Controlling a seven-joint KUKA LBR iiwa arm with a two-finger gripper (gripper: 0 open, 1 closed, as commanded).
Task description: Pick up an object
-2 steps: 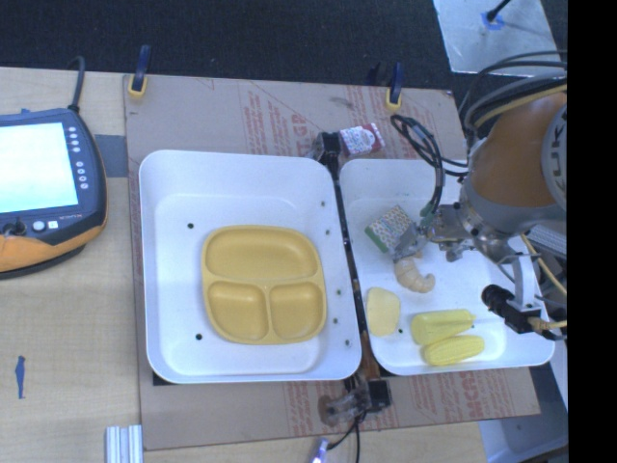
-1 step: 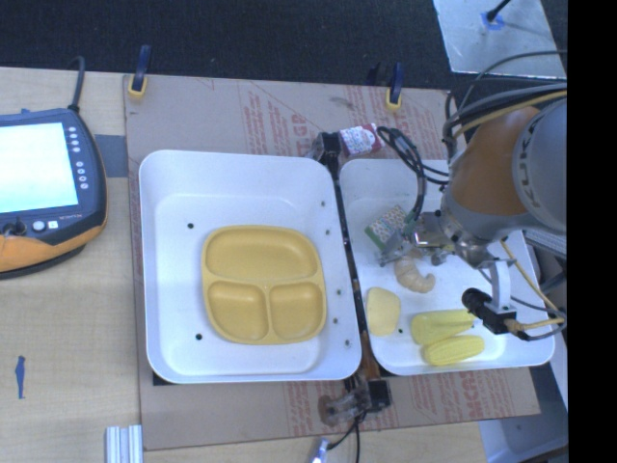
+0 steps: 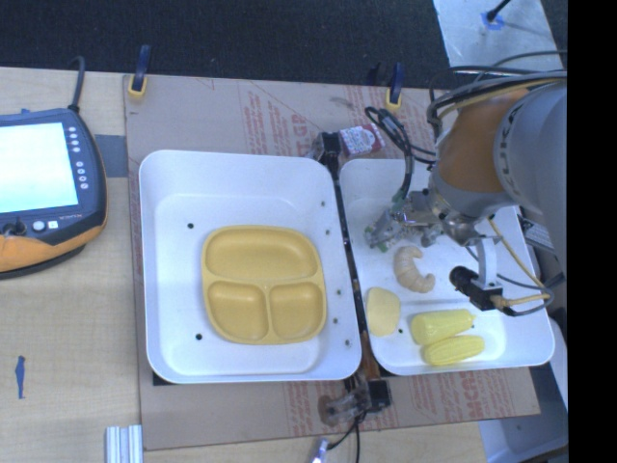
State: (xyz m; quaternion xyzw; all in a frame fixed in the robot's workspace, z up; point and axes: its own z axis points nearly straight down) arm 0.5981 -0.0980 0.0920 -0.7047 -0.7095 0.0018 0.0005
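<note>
Grey arm's tool (image 3: pixel 390 228) hangs over rt bin (image 3: pixel 525 355) near croissant (image 3: pixel 415 270); grip state can't tell.

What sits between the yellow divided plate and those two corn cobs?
A pale yellow chunk lies between the yellow divided plate and the corn cobs, just past the bins' shared edge, in the camera view.

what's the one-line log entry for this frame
arm: over right bin | gripper: above croissant | grasp: none seen | left bin: yellow tray

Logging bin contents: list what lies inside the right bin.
Inside the right bin: a croissant, a pale yellow piece and two corn cobs. The arm covers its upper right part.
</note>
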